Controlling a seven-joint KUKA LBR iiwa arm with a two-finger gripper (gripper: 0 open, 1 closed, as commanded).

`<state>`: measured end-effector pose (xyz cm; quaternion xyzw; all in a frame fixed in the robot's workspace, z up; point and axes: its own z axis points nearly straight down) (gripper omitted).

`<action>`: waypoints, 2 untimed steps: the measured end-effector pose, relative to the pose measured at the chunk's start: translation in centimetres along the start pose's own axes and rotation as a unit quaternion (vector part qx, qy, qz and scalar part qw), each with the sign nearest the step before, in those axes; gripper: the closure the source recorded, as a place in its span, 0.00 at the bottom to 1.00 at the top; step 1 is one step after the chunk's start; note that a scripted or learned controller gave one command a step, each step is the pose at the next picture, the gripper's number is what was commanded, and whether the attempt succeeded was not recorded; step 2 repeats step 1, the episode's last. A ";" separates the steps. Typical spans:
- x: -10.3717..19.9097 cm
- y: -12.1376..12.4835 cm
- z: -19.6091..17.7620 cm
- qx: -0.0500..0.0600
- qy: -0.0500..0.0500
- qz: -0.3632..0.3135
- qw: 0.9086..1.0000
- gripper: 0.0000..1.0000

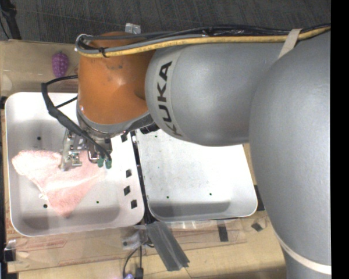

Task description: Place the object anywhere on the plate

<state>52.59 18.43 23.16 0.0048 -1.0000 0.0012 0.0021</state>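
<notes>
Dark carpet is showing along the top of the camera view, and below it a pale wooden bench is carrying two shallow white bins side by side. A small purple object is lying on the bench near its far left corner, just outside the left bin's far rim.

Inside the left bin a pale pink cloth is lying spread out flat, reaching from near the left wall across the middle of the floor and tapering toward the near edge. Whether a plate is lying under or near it cannot be told.

Reaching in from the right, the grey arm is covering much of the right bin, whose speckled floor is showing bare near its front edge. Its orange band is hanging over the far right part of the left bin, with black cables looping beside it.

Below the band, the gripper is pointing down over the cloth's right half, its metal fingers and green-tipped parts sitting just above or touching the fabric; contact is unclear. How wide the fingers are standing cannot be told, and nothing is visibly caught between them.
</notes>
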 end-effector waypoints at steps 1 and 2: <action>0.0 0.0 0.0 0.000 0.000 0.000 1.000 0.00; 0.0 0.0 0.0 0.000 0.000 0.000 1.000 0.00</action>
